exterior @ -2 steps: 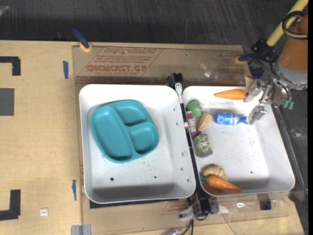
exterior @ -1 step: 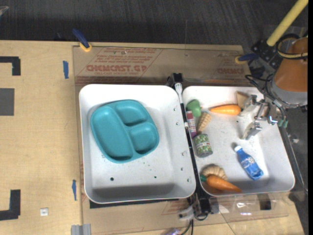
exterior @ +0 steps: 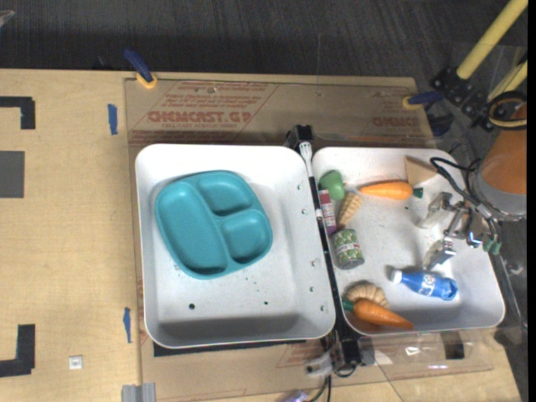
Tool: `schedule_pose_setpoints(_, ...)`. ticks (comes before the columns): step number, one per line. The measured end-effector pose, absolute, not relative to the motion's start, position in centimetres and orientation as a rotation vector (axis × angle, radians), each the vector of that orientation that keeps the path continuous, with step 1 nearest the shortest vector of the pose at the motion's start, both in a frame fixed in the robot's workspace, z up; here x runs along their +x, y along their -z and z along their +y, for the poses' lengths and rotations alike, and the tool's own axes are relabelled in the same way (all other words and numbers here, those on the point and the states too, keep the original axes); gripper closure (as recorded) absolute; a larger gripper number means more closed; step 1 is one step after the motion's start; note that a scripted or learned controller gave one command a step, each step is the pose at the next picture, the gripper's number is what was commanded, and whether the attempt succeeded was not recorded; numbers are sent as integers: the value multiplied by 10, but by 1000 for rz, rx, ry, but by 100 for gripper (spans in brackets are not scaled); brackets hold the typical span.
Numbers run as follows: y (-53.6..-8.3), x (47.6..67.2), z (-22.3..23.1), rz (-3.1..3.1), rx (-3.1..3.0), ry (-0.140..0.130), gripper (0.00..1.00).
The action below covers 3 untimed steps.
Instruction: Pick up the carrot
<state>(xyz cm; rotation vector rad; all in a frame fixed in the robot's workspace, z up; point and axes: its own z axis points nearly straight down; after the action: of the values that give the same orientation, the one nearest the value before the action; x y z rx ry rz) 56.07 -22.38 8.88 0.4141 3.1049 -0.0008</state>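
Finding two carrots in the right bin (exterior: pixel 494 308) on the worktop (exterior: pixel 67 224). Lying near the far wall, the far carrot (exterior: pixel 387 191), running its long axis left to right across the view, pointing its narrow tip left and its green stub right, just beside a tan wedge (exterior: pixel 421 171). Resting by the near wall, the near carrot (exterior: pixel 381 314), slanting slightly, tapering toward the right and touching a beige rounded piece (exterior: pixel 365 291). Hovering between the two at the bin's right side, the gripper (exterior: pixel 445 231), just above a blue tube (exterior: pixel 427 285), apart from both carrots; not managing to tell its state. Sitting in the left bin (exterior: pixel 159 308), a teal divided plate (exterior: pixel 213 222).
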Motion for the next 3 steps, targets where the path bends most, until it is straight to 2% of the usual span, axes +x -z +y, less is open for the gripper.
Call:
schedule_pose_setpoints(1, -89, 611, -128, 3055, 668, -9, 0)
schedule_pose_setpoints(2, -88, 647, -176, 3063, 801, -21, 0)
schedule_pose_setpoints(3, -103, 655, -178, 3026, 790, -12, 100)
